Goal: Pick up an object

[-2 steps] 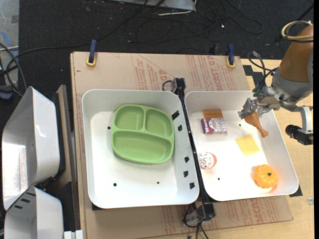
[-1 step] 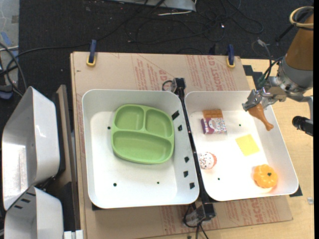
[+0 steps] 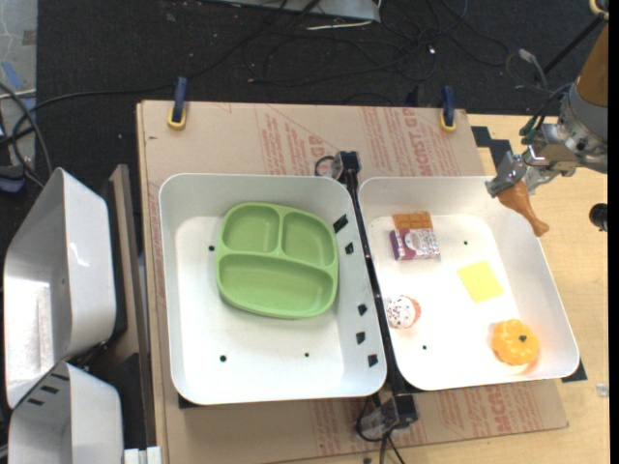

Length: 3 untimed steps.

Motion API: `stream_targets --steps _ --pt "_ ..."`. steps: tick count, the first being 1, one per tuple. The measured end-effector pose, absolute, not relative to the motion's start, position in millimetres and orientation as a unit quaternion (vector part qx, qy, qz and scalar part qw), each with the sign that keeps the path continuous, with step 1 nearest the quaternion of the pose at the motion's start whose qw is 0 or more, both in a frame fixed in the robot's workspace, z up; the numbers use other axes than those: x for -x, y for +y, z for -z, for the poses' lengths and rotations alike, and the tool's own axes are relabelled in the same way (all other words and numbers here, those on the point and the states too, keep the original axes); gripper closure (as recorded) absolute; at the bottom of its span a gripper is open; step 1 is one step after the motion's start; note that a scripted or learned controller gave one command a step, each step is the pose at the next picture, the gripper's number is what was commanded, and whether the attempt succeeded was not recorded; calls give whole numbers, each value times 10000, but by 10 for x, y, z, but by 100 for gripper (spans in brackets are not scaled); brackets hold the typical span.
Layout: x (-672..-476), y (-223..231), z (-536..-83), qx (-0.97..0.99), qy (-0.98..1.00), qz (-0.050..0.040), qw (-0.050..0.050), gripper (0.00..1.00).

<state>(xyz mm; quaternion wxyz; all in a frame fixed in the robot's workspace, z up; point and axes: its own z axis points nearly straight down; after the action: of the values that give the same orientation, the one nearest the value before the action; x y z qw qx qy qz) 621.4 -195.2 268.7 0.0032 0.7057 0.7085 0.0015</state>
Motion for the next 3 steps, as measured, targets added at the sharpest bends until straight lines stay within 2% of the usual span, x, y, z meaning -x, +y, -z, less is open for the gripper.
stream_targets --steps 1,2,3 --pt "-6085 -1469 -2545 -7048 7094 4 -12 100" --pt "-5908 -931 -2610 -7044 7098 1 -15 100" --pt "-5735 -429 -2450 -7044 7098 7 -21 100"
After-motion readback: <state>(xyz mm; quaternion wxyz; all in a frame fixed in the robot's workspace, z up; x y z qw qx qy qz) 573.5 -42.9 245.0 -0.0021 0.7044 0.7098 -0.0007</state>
